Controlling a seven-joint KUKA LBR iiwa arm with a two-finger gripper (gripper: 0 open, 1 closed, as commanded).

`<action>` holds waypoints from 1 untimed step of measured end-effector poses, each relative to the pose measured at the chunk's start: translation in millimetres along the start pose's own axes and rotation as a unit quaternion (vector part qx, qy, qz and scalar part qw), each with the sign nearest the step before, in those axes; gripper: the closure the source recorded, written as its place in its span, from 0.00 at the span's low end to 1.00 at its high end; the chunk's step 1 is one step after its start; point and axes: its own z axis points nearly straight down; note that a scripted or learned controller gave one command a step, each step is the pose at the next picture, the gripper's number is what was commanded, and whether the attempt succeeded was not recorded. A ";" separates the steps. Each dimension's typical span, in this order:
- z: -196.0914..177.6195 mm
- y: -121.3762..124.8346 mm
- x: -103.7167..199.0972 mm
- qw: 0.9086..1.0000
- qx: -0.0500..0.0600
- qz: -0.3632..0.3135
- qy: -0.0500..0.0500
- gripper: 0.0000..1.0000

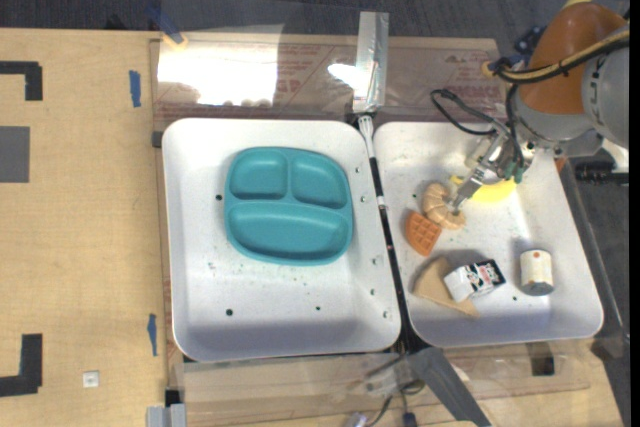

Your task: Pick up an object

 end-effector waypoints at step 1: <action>-14.9 2.8 -3.4 1.000 -0.002 -0.002 -0.008 1.00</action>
